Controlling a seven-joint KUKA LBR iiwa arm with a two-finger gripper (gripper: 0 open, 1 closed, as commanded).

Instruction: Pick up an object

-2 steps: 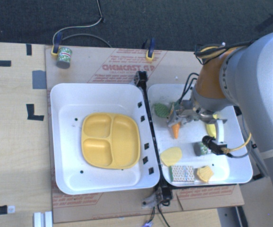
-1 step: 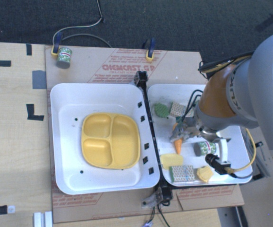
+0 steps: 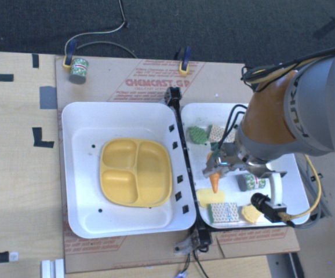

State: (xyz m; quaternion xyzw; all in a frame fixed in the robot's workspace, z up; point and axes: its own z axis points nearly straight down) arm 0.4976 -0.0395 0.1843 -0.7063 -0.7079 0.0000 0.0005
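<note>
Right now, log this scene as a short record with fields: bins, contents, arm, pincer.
left bin: holds a yellow divided plate
right bin: holds a carrot, a green leafy piece, a yellow block, a small can and other small items
arm: reaches in from the right, over the right bin
pincer: low over the right bin, just above the carrot
outside the bins: another small can on the cardboard, upper left

Divided plate (image 3: 136,172) in left bin (image 3: 75,155), carrot (image 3: 214,182) and can (image 3: 252,182) in right bin (image 3: 295,213), 2 bins side by side
</note>
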